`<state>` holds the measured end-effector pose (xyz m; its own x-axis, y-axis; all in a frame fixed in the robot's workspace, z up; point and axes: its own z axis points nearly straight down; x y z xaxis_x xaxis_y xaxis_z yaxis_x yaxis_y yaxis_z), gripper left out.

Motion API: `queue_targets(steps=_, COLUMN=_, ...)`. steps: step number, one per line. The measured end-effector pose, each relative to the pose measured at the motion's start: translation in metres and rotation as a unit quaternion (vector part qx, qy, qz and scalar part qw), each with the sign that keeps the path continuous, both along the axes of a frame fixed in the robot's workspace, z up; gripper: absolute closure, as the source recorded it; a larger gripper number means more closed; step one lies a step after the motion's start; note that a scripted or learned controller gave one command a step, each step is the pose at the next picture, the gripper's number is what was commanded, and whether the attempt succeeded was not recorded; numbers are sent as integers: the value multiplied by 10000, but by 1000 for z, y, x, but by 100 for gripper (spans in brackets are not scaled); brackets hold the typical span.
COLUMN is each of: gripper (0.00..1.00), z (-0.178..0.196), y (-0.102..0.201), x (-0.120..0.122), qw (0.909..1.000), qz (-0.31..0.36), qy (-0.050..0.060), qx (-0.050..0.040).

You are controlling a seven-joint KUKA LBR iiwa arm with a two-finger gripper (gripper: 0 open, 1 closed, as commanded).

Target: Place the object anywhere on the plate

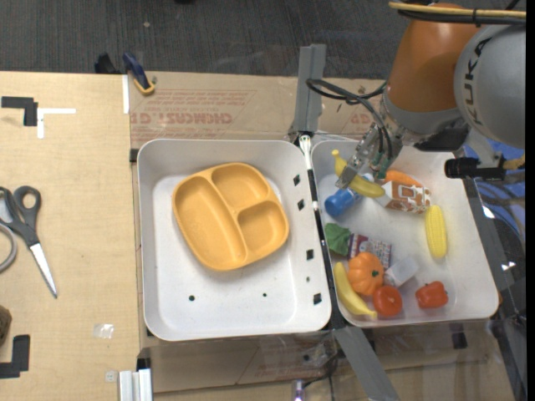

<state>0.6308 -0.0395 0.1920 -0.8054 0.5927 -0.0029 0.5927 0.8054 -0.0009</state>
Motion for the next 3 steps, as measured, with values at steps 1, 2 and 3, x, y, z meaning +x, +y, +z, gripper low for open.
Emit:
queue_targets(steps=1, gripper=100, z=11, y=45, x=-42, qw=9989, qz=465, qy=8, qx=10)
queue_targets(steps=2, gripper=100, z=-23, y=140, x=-57, qw=9998, qz=-178, qy=18, qx=8)
queue_targets(steps=3, gripper=100, z=4, y=243, x=-56, qw=9998, qz=222, qy=8, qx=7)
